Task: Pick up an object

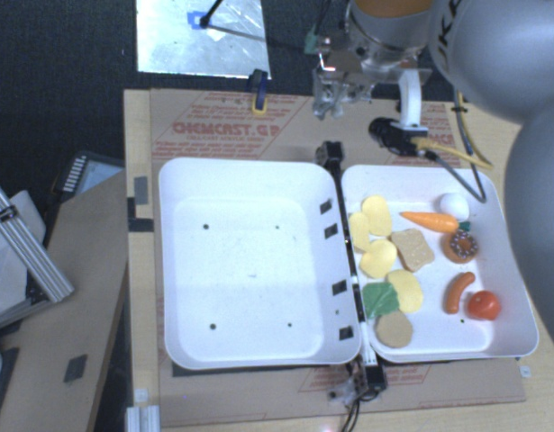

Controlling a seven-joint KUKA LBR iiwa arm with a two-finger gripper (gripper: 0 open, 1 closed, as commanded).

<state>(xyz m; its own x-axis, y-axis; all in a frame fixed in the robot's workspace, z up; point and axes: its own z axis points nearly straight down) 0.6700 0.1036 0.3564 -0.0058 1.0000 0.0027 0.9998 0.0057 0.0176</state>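
Observation:
The right bin (506, 331) holds play food: an orange carrot (429, 220), a white egg (453, 205), a brown bread slice (411, 248), a doughnut (460, 246), a sausage (458, 292), a red tomato (483, 305), several yellow chips (377, 214), a green leaf (379, 298) and a tan cookie (394, 329). My gripper (332, 103) hangs high above the bench, behind the bins' far edge, well apart from all the food. Nothing shows between its tips.
The left bin (245, 259) sits beside the right one, with black clips (338, 232) along the shared divider. A shiny metal sheet (201, 23) lies at the back left. Cables (448, 156) trail over the right bin's far rim.

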